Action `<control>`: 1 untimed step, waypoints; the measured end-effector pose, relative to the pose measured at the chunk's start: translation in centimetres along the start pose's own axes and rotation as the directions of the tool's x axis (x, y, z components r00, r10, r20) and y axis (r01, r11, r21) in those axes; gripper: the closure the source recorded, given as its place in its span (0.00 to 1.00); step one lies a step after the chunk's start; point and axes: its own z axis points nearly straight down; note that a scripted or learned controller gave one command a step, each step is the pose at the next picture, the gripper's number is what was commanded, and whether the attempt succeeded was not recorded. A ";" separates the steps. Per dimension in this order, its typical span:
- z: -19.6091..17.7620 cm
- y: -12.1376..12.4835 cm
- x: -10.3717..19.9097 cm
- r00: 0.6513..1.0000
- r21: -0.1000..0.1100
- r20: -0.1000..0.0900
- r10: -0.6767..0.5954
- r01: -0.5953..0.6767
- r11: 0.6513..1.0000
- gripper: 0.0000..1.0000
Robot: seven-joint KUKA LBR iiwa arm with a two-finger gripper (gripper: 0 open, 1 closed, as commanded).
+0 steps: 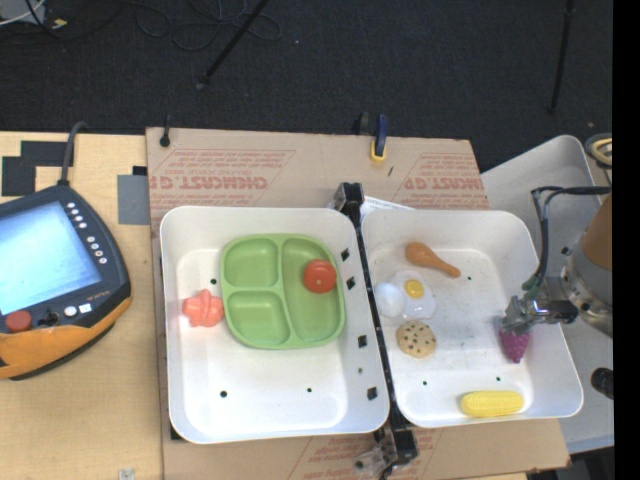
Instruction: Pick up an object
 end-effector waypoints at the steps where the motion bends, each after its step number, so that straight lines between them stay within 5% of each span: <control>1: -3.6 0.0 -0.1 1.000 0.000 0.000 -0.006 0.006 1.000 1.00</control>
